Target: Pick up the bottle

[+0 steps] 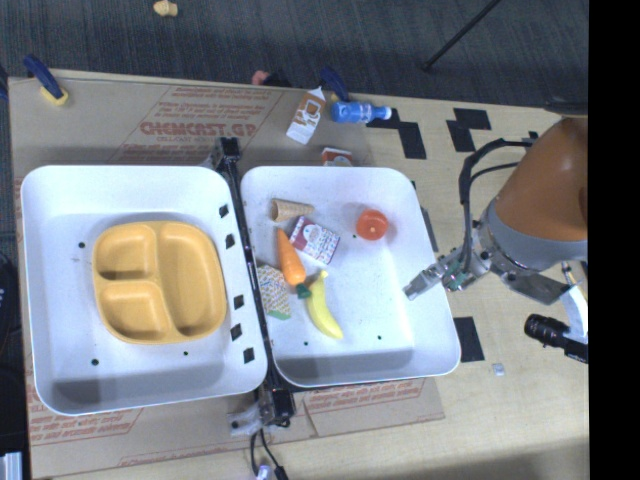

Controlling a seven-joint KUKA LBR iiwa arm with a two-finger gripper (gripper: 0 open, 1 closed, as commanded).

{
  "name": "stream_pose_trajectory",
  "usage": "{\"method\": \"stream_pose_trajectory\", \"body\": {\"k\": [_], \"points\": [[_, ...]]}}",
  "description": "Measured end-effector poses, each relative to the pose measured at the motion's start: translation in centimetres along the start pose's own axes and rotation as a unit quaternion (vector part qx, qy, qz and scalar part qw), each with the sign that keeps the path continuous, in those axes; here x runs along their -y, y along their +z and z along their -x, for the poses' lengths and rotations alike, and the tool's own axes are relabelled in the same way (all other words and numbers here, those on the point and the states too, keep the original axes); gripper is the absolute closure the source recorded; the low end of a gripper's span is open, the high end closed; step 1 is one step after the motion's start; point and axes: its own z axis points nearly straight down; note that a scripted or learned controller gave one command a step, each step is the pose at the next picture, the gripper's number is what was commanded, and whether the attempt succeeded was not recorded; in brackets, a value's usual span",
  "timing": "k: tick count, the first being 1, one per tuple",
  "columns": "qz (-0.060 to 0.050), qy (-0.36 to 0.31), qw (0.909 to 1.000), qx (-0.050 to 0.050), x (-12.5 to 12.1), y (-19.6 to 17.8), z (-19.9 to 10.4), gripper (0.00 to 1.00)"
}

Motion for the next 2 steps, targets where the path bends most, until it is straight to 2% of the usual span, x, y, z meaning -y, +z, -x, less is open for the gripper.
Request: {"method": "stream_pose_trajectory", "body": {"k": [1,2], "points": [[0.000,-0.154,0.9881,0.000,0.0,0.7,0.0,1.00],[0.000,-0.264,0.9645,0.000,-3.1,5.2,-6.6,1.00]]}}
